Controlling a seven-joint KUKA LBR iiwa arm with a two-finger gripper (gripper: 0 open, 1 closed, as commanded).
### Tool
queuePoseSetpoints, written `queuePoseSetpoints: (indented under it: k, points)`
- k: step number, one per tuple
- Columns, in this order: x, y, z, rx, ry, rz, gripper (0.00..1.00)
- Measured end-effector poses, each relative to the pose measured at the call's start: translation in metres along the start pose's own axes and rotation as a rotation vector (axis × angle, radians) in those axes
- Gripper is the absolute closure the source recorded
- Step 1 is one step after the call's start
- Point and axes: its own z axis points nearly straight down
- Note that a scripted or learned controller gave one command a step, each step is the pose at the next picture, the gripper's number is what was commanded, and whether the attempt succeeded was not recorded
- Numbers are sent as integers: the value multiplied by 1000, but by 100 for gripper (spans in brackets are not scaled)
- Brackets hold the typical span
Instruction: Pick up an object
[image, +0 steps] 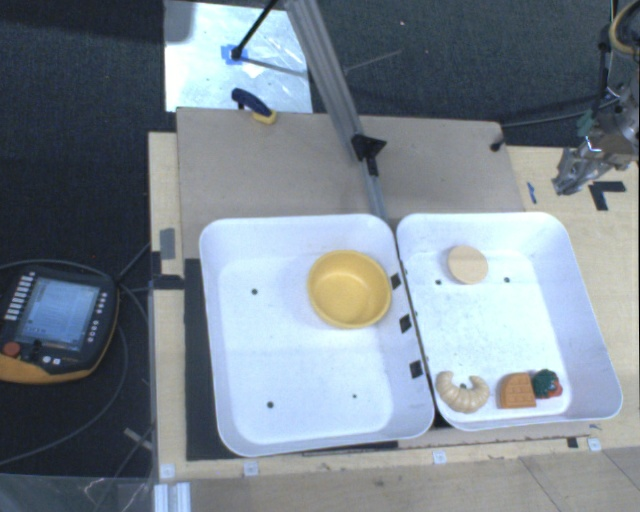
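Nearest, in the right bin (585, 330), a croissant (462, 391) beside a toast slice (517, 390) and a strawberry (546, 382), then a tan disc (467, 265), a yellow bowl (349, 288) left; farthest, gripper (578, 172) outside the bins, spread unreadable; approach pending: choose, travel over, descend.

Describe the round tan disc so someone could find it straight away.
Look in the right-hand white bin, along its far side. The flat round tan disc lies alone there; the curved pale croissant-shaped piece and orange square piece sit at the near edge.
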Motion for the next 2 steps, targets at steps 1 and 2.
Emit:
queuePoseSetpoints:
  k: [1,2]
  points:
    - [55,-11,13,6,3,-4,100]
    - [97,-23,14,6,2,-2,100]
